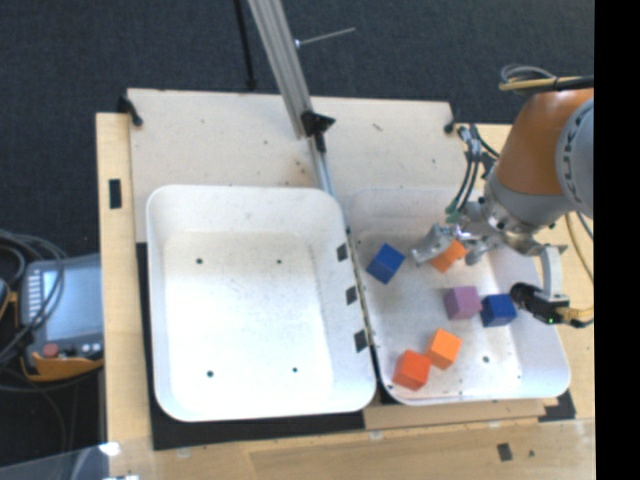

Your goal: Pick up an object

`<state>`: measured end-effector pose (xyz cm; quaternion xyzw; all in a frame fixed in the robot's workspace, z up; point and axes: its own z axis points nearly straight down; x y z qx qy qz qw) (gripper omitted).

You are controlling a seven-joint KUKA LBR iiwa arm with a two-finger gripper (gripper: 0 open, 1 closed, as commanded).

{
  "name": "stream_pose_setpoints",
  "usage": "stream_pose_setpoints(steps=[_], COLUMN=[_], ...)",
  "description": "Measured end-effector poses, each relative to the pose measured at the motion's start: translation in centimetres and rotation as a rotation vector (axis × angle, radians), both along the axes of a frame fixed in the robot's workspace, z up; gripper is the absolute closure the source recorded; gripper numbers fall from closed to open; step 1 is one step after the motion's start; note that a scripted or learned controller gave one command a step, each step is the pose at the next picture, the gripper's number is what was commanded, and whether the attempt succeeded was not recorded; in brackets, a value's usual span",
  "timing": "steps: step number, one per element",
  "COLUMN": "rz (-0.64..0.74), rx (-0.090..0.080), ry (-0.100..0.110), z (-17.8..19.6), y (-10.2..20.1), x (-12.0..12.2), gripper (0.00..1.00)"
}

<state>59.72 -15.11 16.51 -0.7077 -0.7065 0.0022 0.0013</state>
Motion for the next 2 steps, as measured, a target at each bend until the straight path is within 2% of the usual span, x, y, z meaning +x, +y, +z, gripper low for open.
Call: stream_pose_setpoints(steps=[1,2], rz=[-0.002,-0.010], rx=[0.000,0.000], ry=[-0.001,-0.010], z=[-6.2,-4.7], y=[-0.1,-0.2], x=[0.1,0.4], gripper=[0.00,1.00])
